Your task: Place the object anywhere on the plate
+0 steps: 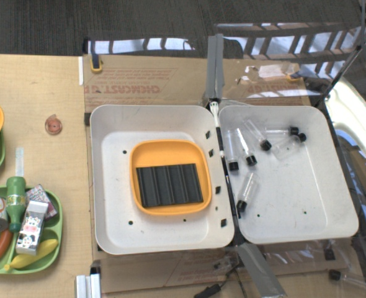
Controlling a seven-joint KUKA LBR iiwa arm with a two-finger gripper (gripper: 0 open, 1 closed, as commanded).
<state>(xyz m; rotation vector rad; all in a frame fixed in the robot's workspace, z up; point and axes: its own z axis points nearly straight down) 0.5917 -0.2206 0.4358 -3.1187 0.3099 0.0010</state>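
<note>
1. White bins are counted as two: the left bin (108, 166) and the right bin (319, 197), set side by side and touching along their inner edges
2. One orange plate (170, 151) is seen near the centre of the left bin
3. One dark ribbed block (170, 186), the task's object, is found lying flat on the plate, towards the plate's 6 o'clock side and wholly inside its rim
4. Clear tubes (247, 188) with black caps are scattered in the right bin from 9 to 12 o'clock of its floor; six caps are counted, though the tubes at 12 o'clock overlap, so the tube count is uncertain
5. One green tray (49, 241) of toy food is placed at 8 o'clock of the view, on the wooden bench, well apart from the bins
6. One small pink item (54, 125) is seen at 9 o'clock, on the bench
7. Whether the pincer is released or clenched cannot be told
</note>
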